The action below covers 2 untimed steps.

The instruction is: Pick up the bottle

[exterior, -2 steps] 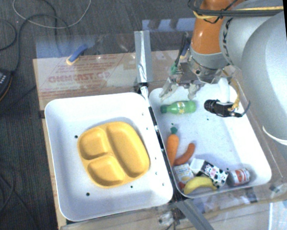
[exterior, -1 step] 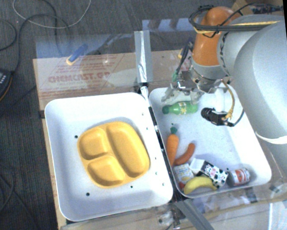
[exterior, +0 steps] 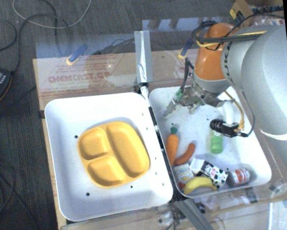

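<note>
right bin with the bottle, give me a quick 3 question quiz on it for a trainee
1. True or false: the green bottle lies in the right bin.
2. What sits in the left bin? A) yellow divided tray B) banana C) can
3. Fill in: the carrot lies beside the ____.

Key
1. True; the gripper hovers near the bin's far-left part, apart from the bottle.
2. A
3. sausage
</note>
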{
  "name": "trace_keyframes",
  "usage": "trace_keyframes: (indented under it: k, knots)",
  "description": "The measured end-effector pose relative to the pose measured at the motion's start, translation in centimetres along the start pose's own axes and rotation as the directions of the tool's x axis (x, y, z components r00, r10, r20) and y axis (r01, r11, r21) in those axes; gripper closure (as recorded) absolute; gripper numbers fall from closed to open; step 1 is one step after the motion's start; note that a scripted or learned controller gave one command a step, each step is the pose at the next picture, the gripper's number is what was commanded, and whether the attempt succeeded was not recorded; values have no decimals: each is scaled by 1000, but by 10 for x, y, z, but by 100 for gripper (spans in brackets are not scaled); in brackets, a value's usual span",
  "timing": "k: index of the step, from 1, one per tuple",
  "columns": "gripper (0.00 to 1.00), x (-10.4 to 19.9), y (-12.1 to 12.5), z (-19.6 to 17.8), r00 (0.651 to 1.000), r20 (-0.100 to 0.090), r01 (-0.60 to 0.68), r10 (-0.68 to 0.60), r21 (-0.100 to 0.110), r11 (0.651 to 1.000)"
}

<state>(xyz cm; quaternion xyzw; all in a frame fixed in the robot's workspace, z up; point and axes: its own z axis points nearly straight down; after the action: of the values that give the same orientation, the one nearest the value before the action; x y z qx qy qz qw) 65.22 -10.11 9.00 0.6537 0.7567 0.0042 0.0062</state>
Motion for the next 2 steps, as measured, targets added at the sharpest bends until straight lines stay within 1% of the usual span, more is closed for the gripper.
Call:
trace_keyframes:
  k: [1,2]
  knots:
    - [0,-74,-130,-11,996,-10,90,-90,17,996]
    - [0,-82,-161,-9,995,-8,101,-101,-28,994]
